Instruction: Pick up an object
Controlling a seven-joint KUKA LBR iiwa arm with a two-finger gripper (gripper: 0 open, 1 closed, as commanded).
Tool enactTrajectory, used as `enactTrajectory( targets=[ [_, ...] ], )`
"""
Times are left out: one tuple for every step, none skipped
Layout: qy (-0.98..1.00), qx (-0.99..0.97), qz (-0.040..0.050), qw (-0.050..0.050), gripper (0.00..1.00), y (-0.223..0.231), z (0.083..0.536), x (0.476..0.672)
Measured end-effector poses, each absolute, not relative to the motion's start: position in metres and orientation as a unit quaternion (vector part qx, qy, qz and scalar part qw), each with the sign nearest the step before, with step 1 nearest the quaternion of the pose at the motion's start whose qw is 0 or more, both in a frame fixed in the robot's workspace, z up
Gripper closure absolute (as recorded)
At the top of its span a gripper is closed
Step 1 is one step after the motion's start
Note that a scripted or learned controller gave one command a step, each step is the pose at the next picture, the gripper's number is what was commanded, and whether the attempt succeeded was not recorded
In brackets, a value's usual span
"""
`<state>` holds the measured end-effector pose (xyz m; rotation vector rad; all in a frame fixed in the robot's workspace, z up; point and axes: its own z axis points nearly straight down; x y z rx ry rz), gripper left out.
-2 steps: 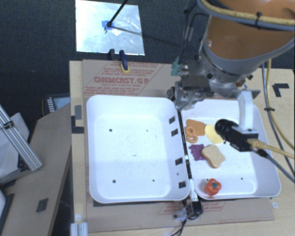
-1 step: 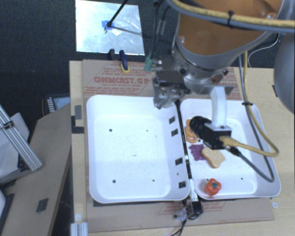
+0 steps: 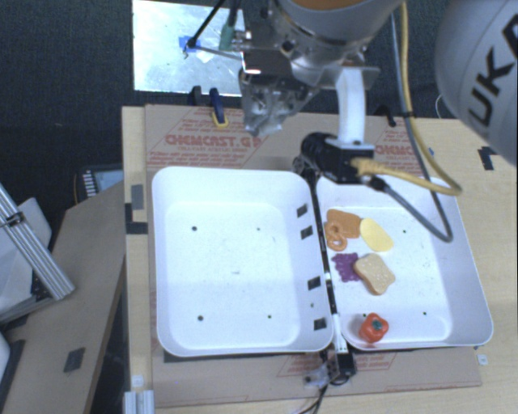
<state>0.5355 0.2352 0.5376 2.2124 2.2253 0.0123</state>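
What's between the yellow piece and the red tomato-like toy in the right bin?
The tan bread slice lies between the yellow piece and the red toy, in the camera view.

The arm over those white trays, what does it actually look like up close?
The arm is bulky, rounded grey metal with an orange band at the top edge of the view. Under it hangs a boxy silver pincer. A yellow cable and a grey one trail off a black fitting. A big pale casing at right carries dark letters.
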Motion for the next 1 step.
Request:
enactTrajectory(
  targets=[
    [0.707, 0.708, -0.0004, 0.0, 1.0, 0.1698, 0.5349, 0.4844]
  ],
)
